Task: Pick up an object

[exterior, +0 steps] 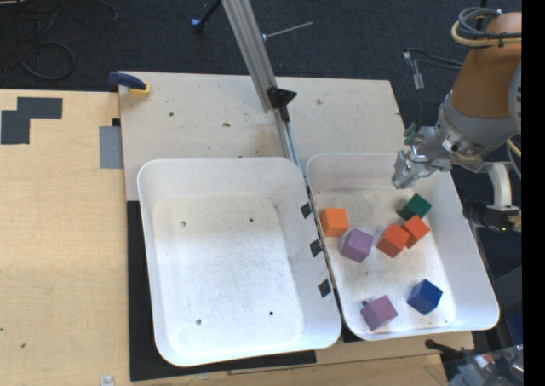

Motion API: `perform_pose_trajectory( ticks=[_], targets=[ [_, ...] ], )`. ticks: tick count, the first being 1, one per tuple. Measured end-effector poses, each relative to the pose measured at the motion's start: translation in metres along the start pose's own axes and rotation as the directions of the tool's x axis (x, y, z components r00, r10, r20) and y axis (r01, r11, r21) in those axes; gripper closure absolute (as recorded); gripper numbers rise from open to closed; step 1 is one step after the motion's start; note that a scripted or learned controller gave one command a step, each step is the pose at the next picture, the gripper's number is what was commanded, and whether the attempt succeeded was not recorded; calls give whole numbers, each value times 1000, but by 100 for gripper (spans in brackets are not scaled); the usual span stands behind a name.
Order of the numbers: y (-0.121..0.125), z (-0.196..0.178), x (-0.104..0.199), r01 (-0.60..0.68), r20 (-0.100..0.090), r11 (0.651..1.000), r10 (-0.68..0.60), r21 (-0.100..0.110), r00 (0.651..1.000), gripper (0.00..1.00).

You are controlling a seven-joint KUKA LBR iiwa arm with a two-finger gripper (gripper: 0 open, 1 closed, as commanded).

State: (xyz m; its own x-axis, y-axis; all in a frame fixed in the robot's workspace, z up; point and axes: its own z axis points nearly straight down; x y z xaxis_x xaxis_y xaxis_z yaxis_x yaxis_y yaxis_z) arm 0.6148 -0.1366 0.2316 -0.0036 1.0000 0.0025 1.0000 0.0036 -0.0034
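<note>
The right bin (477,286) holds several small cubes: an orange cube (335,221) near its left wall, a purple cube (357,244) beside it, a red-orange cube (392,240) touching another orange cube (415,228), a dark green cube (416,205), a blue cube (424,296) and a second purple cube (378,312) near the front. My gripper (407,173) hangs over the bin's back right part, just above and left of the green cube. Nothing shows between its fingers.
The left bin (170,180) lies beside the right one, with black clips (316,247) along their shared wall. A slanted aluminium bar (253,48) rises behind the bins. A blue and yellow clamp (129,82) sits at the bench's back left corner.
</note>
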Motion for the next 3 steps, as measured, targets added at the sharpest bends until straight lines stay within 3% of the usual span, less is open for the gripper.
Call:
perform_pose_trajectory(
  ticks=[3],
  targets=[
    [-43,-6,139,0,0,1000,0,2,1000,100]
  ],
)
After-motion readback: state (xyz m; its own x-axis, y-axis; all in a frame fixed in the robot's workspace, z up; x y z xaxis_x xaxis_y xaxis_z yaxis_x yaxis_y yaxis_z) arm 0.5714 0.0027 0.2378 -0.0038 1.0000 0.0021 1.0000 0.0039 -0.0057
